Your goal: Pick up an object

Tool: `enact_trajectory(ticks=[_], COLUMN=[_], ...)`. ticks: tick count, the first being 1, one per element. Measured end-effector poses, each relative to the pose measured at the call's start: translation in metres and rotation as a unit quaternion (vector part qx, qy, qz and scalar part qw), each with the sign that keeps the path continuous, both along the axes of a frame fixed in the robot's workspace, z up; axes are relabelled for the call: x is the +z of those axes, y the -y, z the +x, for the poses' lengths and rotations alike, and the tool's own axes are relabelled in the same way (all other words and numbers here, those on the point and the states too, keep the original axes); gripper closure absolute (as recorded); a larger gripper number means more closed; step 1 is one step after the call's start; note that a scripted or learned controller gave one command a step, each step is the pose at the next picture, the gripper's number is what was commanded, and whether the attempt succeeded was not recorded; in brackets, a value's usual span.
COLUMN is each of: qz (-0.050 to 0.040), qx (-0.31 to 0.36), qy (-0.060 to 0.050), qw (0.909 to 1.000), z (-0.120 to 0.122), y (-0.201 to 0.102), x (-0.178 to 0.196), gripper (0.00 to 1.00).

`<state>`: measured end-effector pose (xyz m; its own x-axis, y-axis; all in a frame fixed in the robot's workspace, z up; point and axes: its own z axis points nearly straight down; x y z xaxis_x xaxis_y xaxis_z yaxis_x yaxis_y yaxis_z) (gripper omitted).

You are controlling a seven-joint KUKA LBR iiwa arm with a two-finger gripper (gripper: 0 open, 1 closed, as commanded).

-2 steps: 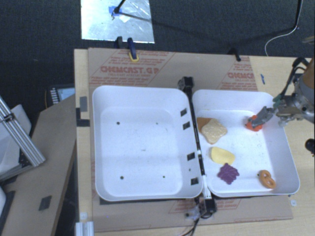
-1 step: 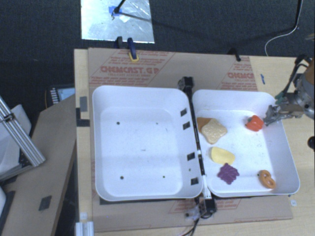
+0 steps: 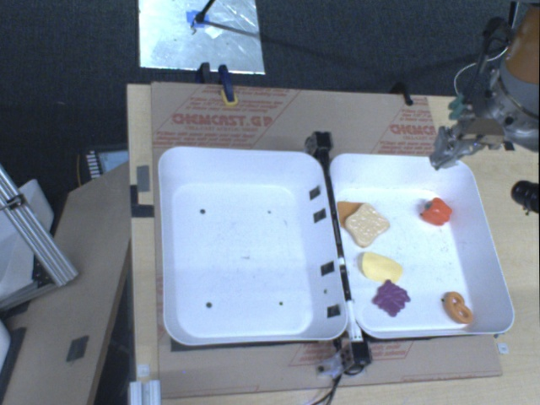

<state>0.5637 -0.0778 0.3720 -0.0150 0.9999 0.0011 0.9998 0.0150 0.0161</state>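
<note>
Objects lie in the right bin (image 3: 485, 226): a red pepper (image 3: 435, 212), square cracker (image 3: 367, 224), smooth yellow lump (image 3: 381, 267), knobbly purple grapes (image 3: 391, 297), glossy pretzel (image 3: 456, 307). Gripper (image 3: 445, 154) hovers above the far rim, fingers' state unclear.

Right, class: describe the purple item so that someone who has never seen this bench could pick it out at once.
Start at the right-hand white bin, the one with the small objects in it. Look along its near edge, close to the divider between the bins: the purple grape cluster lies just below the yellow piece. It is the one purple, bumpy object; the pretzel to its right is orange-brown.
</note>
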Motion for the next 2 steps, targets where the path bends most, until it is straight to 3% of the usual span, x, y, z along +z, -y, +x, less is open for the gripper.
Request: enact_trajectory(ticks=[1,2], qz=[0.0014,0.001], qx=[0.0,-0.001], qy=[-0.004,-0.006], qw=[1.0,1.0], z=[-0.061,-0.077], y=[-0.085,-0.162], x=[0.049,0.059], gripper=[1.0,1.0])
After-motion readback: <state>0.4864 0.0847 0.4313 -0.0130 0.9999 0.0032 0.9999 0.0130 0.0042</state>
